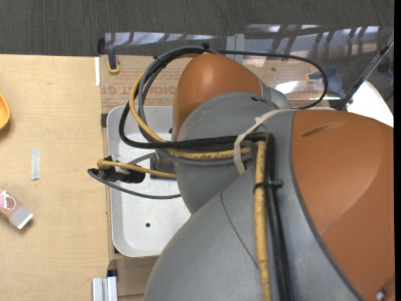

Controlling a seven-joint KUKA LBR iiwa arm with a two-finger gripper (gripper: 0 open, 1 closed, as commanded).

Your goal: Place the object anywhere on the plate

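Observation:
The arm's grey and orange body (269,187) looms close under the camera and covers most of the white bin (128,234). Only the bin's left strip shows, with a bare floor and one small dark speck (148,224). Black and yellow cables (135,121) loop off the arm over the bin's left wall. A rounded orange edge (3,113), possibly a plate or dish, pokes in at the far left on the wooden bench. The arm hides whatever lies in the rest of the bin.
A small white and reddish packet (14,209) lies on the wooden bench (56,105) at the lower left. A thin grey strip (35,165) lies above it. A clear panel (282,39) stands behind the bin.

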